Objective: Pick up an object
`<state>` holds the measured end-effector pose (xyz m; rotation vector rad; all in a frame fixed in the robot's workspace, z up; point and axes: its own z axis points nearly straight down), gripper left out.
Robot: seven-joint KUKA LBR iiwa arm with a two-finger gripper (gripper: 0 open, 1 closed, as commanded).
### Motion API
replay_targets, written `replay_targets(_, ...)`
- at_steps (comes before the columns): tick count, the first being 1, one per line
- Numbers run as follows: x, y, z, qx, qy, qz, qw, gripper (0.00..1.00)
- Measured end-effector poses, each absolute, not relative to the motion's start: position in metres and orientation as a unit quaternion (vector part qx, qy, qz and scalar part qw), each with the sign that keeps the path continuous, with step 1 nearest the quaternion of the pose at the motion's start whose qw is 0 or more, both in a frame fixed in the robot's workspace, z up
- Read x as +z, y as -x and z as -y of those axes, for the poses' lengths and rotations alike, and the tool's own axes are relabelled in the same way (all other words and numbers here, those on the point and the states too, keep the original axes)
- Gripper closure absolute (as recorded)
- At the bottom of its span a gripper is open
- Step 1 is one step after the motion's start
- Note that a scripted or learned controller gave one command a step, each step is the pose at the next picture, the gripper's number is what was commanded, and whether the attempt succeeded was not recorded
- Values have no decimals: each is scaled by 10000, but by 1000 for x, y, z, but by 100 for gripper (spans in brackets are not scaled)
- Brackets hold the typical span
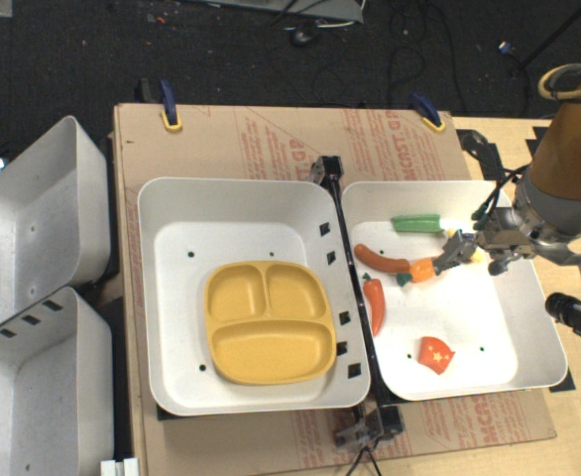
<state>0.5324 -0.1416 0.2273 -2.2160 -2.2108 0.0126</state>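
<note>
Near the right bin's (528, 365) far right edge, the hand (466, 248) hovers by the carrot (419, 271). Its finger state I cannot tell. A yellow tray (269, 321) fills the left bin (162, 296).

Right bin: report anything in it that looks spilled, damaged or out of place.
Nothing stands out. The right bin holds loose toy food: a green piece, a sausage, an orange carrot, a red pepper and a strawberry, scattered but intact. The gripper hovers near the carrot.
</note>
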Motion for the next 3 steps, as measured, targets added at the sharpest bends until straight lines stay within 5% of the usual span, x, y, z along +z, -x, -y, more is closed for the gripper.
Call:
replay_targets(1,234,-535,141,3,7068,7074,5,0)
replay_targets(3,107,-531,133,16,7074,7068,28,0)
